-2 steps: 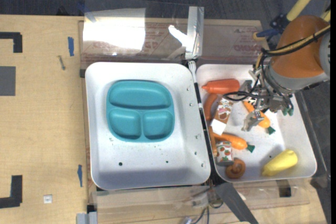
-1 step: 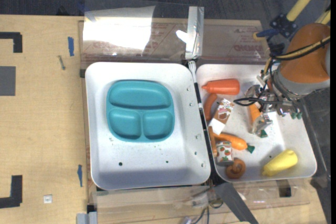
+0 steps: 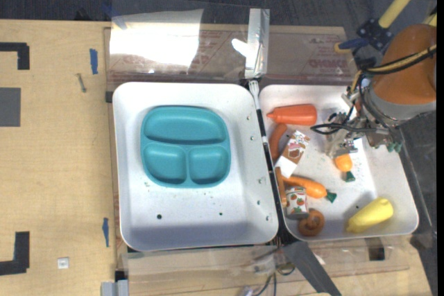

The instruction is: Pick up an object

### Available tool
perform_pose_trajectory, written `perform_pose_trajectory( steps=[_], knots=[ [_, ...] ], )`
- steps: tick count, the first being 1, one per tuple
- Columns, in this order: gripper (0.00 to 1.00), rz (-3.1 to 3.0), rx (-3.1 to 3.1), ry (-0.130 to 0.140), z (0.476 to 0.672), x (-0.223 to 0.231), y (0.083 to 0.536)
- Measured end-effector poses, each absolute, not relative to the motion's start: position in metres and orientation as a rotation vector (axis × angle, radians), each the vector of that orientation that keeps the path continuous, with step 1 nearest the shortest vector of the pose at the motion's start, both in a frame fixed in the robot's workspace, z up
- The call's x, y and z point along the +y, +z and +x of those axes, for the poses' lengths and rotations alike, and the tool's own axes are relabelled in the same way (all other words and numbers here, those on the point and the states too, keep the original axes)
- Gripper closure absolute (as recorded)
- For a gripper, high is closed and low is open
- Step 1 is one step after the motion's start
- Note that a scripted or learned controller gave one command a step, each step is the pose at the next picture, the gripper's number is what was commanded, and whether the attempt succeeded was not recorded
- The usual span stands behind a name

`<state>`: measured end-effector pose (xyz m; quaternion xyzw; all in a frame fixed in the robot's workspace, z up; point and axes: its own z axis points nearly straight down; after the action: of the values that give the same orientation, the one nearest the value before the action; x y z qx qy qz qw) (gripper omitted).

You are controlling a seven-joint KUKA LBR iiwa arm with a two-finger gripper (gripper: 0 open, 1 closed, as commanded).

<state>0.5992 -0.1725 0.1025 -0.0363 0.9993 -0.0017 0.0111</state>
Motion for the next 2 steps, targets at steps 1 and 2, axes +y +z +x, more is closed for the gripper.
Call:
perform_pose_trajectory(
  steps=[1,2],
  knots=[
    [0.0,-0.114,3.119,-0.005,0.599,-0.172,0.101],
    [0.0,-0.072,3.132,-0.001,0.593,-0.169,0.088]
  ],
)
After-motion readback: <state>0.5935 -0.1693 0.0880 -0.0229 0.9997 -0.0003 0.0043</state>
